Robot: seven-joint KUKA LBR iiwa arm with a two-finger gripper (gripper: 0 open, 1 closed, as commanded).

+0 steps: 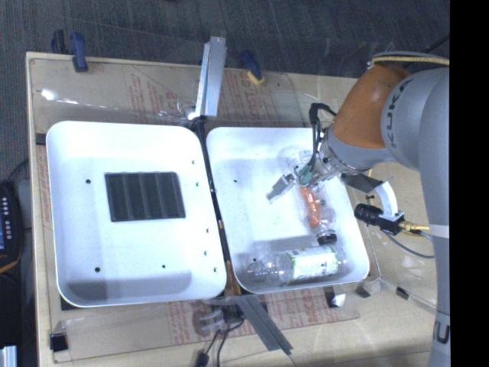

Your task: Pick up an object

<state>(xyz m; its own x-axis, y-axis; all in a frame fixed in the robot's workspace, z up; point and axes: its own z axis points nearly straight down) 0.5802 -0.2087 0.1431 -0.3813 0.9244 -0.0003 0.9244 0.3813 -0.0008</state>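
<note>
Camera view: jaws (294, 180), state unclear, hover over right bin (237, 205) above a partly hidden orange-filled bottle (313, 209).

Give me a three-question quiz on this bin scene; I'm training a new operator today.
1. True or false: the tool is over the right bin.
2. Which item lies along the right bin's near wall? A) clear bottle B) mug
3. Fill in: the left bin has a dark ____ panel on its floor.

Key: 1 true; 2 A; 3 ribbed.
</note>
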